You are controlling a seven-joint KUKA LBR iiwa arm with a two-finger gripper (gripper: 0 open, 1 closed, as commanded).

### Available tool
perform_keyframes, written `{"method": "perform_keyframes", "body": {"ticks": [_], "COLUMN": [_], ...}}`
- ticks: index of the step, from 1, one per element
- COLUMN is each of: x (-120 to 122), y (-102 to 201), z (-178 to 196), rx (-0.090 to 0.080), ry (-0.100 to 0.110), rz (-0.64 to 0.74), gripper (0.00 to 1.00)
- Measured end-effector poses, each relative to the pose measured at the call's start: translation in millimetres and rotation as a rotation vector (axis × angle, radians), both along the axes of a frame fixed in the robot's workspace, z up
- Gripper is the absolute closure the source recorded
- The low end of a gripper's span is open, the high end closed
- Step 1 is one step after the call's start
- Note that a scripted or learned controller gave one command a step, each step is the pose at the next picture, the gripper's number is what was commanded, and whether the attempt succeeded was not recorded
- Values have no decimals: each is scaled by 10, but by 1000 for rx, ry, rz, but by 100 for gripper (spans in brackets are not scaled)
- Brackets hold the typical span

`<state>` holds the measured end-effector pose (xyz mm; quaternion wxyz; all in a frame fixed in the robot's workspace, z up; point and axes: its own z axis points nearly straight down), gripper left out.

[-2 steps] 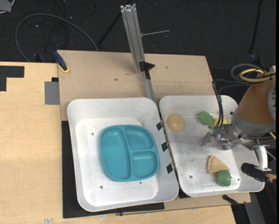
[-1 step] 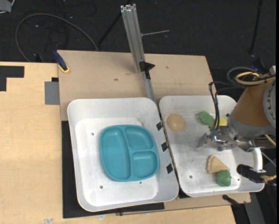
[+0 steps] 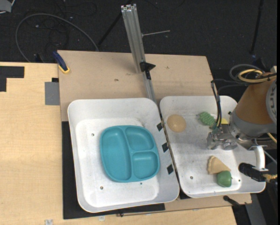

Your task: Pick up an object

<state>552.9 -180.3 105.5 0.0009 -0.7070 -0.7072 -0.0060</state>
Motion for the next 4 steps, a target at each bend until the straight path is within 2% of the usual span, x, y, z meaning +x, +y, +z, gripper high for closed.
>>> {"method": "perform_keyframes", "body": {"ticks": [1, 3, 4], "x": [33, 107, 150], "y": [8, -82, 518], "z": [425, 1292, 1241], "rx": [-10, -11, -7], "ry": [6, 5, 10], "rz": [1, 1, 5], "gripper": [100, 100, 100]}}
